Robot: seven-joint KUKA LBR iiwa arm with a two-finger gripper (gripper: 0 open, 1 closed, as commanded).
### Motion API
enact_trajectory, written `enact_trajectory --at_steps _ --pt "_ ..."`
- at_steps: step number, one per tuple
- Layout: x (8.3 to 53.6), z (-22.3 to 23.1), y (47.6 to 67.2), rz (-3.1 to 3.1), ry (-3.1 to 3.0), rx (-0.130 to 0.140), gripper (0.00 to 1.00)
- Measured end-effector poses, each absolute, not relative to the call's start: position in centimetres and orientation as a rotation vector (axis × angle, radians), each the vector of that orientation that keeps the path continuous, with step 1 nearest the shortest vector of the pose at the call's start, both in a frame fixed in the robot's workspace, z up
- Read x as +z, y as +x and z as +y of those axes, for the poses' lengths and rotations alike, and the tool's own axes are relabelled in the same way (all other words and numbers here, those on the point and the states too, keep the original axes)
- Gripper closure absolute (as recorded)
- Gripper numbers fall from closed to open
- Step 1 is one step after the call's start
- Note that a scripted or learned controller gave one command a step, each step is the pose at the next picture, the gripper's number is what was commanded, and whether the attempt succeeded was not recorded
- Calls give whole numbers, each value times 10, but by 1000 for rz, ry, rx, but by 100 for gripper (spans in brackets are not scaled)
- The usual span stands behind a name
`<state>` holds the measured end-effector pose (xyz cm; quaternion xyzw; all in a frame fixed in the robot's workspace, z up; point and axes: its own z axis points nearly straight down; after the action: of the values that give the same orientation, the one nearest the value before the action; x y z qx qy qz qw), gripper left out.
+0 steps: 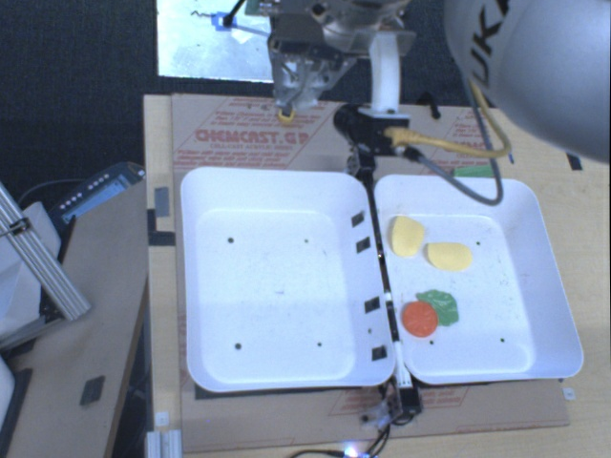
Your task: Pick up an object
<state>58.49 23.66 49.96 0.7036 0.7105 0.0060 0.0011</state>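
We cannot tell how the grey two-finger gripper [289, 103] stands, hanging above the left bin's [205, 191] far rim. Our 4 targets, including the round red-orange piece [419, 319], lie well apart in the right bin [549, 256], nearer the camera.

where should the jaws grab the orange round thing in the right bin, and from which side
Across the orange round piece, straight down from above: it lies low on the right bin floor. Close along the line running lower left to upper right, since the green piece touches its upper right edge. Gripper is far off.
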Motion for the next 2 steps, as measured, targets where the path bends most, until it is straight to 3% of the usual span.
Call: enact_trajectory --at_steps 1,2 --pt "539 235 515 2231 2212 10 100" --pt "535 234 518 2227 2216 3 0"
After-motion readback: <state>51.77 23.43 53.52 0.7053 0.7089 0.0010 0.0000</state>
